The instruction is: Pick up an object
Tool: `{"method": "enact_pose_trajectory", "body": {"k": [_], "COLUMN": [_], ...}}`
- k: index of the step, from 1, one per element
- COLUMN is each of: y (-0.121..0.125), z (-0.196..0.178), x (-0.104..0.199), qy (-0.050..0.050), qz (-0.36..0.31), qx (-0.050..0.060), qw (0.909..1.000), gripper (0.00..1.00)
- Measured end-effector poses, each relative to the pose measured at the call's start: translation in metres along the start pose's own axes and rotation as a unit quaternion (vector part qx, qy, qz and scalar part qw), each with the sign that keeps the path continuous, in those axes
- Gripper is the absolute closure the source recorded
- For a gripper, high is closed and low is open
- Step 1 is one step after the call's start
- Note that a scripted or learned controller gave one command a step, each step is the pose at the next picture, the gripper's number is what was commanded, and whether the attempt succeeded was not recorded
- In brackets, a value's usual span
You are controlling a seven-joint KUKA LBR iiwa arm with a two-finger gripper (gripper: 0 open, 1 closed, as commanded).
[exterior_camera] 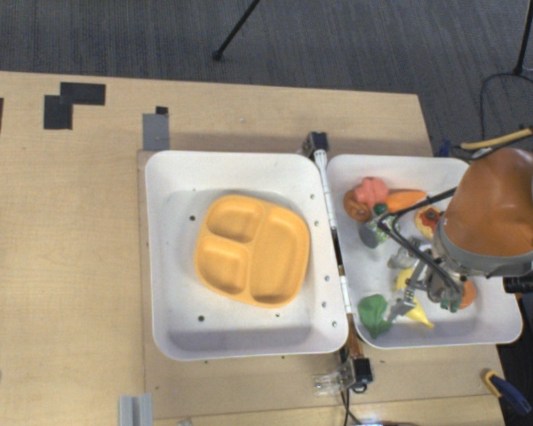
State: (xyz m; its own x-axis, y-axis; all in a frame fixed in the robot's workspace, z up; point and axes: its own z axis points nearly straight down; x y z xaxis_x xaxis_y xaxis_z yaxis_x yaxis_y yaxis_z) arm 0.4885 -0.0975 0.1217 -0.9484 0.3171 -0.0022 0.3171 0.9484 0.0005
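The right bin (506, 331) holds several small toys. A pink-red lump (367, 193) and an orange carrot-like piece (407, 200) lie at its far end, with a small grey piece (371, 234) below them. A green toy (373, 313) and a yellow piece (415, 314) lie near the front wall. My gripper (419, 289) hangs low over the front middle of this bin, just above the yellow piece and right of the green toy. The arm's orange band (497, 204) hides the bin's right part.
The left bin (164, 238) holds a yellow divided plate (251, 248). A ridge with a black clamp (317, 142) separates the two bins. Black cables (404, 233) run from the wrist across the right bin. Bare wooden bench (62, 264) lies to the left.
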Motion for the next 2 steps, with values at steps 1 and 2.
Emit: {"method": "enact_pose_trajectory", "body": {"k": [1, 2], "y": [0.0013, 0.0013], "z": [0.0325, 0.0326], "x": [-0.0246, -0.0246], "qy": [-0.001, -0.001], "qz": [-0.139, -0.138], "qx": [-0.002, -0.002], "qw": [0.9903, 0.9904], "gripper": [0.0, 0.0]}}
